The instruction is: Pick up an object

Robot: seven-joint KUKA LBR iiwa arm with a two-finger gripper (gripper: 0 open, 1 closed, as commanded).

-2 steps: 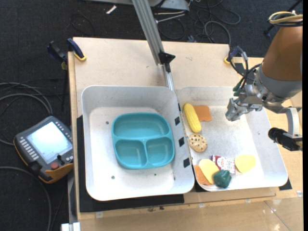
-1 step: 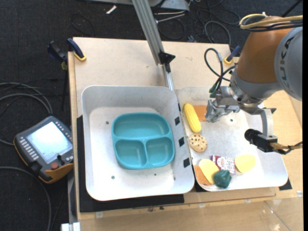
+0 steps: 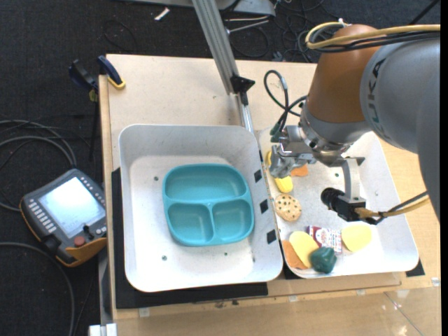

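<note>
Camera view: hand (image 3: 282,165) over small yellow piece (image 3: 283,184), seemingly upright; grip state unreadable.

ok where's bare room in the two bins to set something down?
Left bin: bare floor all round the teal divided tray, widest along its left wall and front edge. Right bin: crowded on its left and front, where the gripper hangs over a yellow piece, with the cookie and a front cluster around the green piece. Bare patch only at its right side.
</note>
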